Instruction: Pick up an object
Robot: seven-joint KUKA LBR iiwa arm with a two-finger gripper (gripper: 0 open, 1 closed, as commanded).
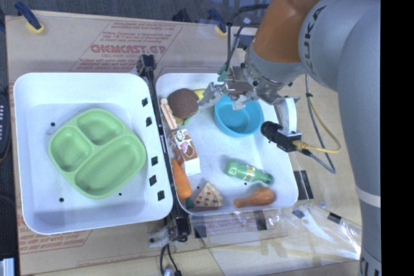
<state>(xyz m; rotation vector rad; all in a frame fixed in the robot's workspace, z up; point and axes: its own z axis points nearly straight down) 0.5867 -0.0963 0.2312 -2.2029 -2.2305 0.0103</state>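
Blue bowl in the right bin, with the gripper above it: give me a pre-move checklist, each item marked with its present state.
1. Gripper over the blue bowl: ok, at the bowl's far rim.
2. Bowl between the fingers: cannot tell, the wrist hides them.
3. Bowl upright, opening up: ok.
4. Bowl apart from its neighbours: ok, brown round toy and green bottle lie apart from it.
5. Green divided plate out of the path: ok, in the left bin.

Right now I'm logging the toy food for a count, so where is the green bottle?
The green bottle lies on its side in the right bin, toward the near right corner, just above the drumstick and below the blue bowl.
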